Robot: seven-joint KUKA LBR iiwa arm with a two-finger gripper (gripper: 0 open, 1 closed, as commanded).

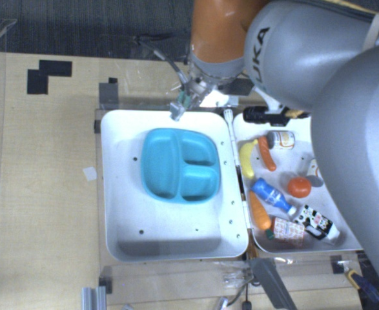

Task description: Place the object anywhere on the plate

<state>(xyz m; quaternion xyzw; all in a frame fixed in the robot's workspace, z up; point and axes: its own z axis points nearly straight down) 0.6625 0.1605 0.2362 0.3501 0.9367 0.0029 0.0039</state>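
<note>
A blue plate (179, 165) with three compartments lies flat in the left white bin (121, 234), slightly toward the bin's far side. My gripper (179, 109) hangs over the far rim of that bin, just beyond the plate's far edge, under the orange wrist band (218, 21). A small greenish patch (185, 99) shows at the gripper; whether it is a held object is too small to tell. Nothing lies on the plate.
The right bin (344, 241) holds a yellow banana (246, 159), a red-orange sausage shape (266, 154), a can (281, 139), a red tomato (299, 187), a blue bottle (272, 197), an orange carrot (260, 214) and small packages (288, 230). The grey arm (331, 76) covers that bin's far right.
</note>
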